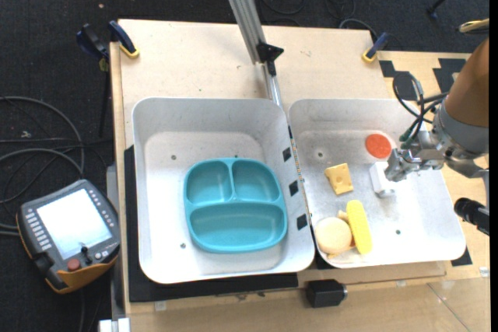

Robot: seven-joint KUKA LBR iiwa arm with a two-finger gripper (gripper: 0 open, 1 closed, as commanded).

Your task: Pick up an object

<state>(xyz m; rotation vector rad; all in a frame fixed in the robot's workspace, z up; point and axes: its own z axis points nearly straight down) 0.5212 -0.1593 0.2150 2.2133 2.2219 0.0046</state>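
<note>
Objects sit in the right bin (pixel 436 237); fingers (pixel 383 184) low among them, nothing visibly held.

Right bin: orange disc (pixel 378 145) near the back, cheese wedge (pixel 339 179) mid-bin, yellow banana-like piece (pixel 358 226) touching a pale round piece (pixel 333 235) at the front edge. Fingers are just right of the cheese wedge and below the orange disc, pointing down at the bin floor; can't tell whether they are apart or closed, too small and pale against the white. Arm (pixel 467 109) enters from the right. Left bin (pixel 156 128) holds a teal divided plate (pixel 233 204). Both bins rest on the table (pixel 194 58).
</note>
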